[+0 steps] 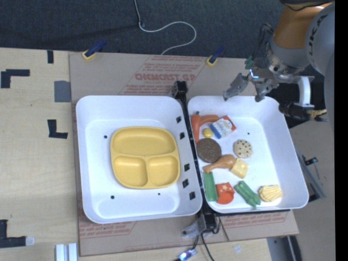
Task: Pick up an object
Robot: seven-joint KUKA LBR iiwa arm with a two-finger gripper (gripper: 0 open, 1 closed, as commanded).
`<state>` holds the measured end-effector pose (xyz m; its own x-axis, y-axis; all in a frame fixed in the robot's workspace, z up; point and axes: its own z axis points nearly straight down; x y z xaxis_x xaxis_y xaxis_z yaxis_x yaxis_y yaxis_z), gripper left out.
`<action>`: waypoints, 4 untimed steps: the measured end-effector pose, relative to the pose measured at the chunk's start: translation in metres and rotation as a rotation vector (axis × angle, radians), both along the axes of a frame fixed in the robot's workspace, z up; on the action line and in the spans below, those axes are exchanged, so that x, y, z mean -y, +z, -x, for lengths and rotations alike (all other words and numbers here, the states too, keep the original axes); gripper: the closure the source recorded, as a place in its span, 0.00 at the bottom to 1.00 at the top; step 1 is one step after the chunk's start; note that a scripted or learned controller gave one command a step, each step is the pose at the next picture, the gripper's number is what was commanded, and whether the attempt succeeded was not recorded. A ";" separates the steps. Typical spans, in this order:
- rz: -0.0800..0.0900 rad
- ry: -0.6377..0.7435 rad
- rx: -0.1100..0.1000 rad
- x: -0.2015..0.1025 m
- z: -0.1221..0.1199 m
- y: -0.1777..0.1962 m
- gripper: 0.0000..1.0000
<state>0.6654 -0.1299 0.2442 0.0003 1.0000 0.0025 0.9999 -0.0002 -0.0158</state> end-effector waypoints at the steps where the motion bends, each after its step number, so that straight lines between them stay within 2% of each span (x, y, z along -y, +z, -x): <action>1: 0.002 0.002 0.011 0.000 -0.002 0.007 0.00; 3: 0.002 0.001 0.003 -0.001 0.020 -0.117 0.00; 4: 0.007 0.002 0.017 0.000 0.018 -0.158 0.00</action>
<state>0.6473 -0.1302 0.0862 -0.0014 1.0000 -0.0043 1.0000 0.0014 0.0010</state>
